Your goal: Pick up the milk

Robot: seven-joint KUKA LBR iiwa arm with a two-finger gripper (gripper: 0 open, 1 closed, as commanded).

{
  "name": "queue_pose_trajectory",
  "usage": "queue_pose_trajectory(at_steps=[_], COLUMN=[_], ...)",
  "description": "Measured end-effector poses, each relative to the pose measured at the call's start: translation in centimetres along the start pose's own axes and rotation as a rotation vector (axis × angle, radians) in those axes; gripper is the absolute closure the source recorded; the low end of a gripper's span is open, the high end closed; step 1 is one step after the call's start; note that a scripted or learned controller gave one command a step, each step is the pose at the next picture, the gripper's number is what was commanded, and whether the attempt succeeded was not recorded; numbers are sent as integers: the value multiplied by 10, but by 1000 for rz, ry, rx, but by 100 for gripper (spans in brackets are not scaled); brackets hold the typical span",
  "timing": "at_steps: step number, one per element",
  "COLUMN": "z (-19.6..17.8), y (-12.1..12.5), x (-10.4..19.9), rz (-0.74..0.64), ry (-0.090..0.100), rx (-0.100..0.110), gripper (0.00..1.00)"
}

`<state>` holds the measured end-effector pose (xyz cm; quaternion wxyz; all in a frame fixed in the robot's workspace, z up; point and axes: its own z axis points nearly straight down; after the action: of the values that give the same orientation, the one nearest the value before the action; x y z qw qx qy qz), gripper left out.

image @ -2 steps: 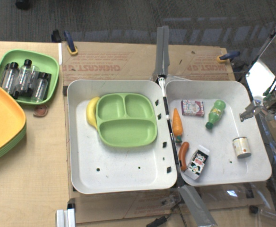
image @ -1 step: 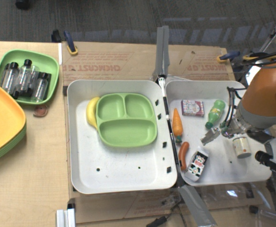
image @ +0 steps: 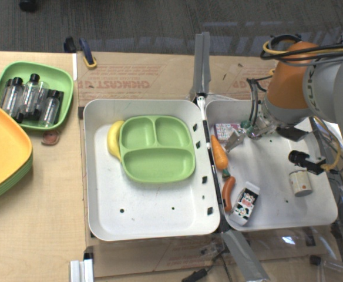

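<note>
The milk (image: 246,204) is a small white carton with black cow patches, lying on its side near the front left corner of the right bin (image: 277,216). My gripper (image: 239,136) is low over the back left of that bin, beside a pink packet (image: 225,129). It is well behind the milk and apart from it. Nothing shows in its grasp. The grey arm with its orange band (image: 289,84) reaches in from the right.
An orange carrot (image: 219,151) and a red sausage (image: 228,192) lie along the right bin's left wall, close to the milk. A small white can (image: 301,183) sits at the right. The left bin (image: 101,204) holds a green divided plate (image: 157,148) and a yellow item (image: 113,138).
</note>
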<state>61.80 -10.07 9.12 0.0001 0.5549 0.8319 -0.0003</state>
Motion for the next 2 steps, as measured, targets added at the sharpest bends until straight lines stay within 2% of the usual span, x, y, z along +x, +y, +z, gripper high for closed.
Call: queue_pose_trajectory(at_steps=[1,2], z=[-42,0], y=[-68,-132], x=[6,50], rz=[116,17], ry=[1,2], rx=[1,2], gripper=[0,0])
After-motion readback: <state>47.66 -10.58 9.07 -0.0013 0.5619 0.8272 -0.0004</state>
